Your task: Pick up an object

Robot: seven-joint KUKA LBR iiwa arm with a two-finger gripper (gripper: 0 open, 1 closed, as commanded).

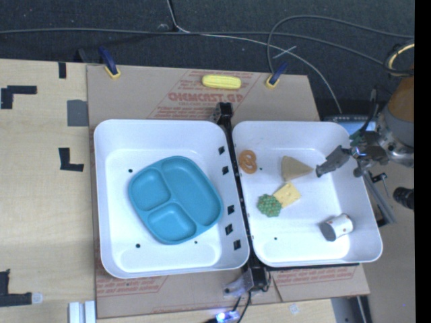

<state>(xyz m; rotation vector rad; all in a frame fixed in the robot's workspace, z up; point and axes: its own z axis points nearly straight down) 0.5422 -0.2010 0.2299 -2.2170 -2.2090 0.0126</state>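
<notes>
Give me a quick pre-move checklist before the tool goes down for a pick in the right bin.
1. Tool over the right bin: ok, it sits near the bin's right wall, above the floor.
2. Tool free of any load: ok, nothing seen between or under it.
3. Finger opening: cannot tell, the tip is dark and small.
4. Nearest target: ok, the tan wedge lies just left of the tool, apart from it.
5. Spacing of other items: not ok for the yellow cheese piece, which touches the green broccoli; ok for the pretzel and the white cylinder, both lying alone.
6. Left bin: ok, the blue divided plate lies away from the tool.
</notes>
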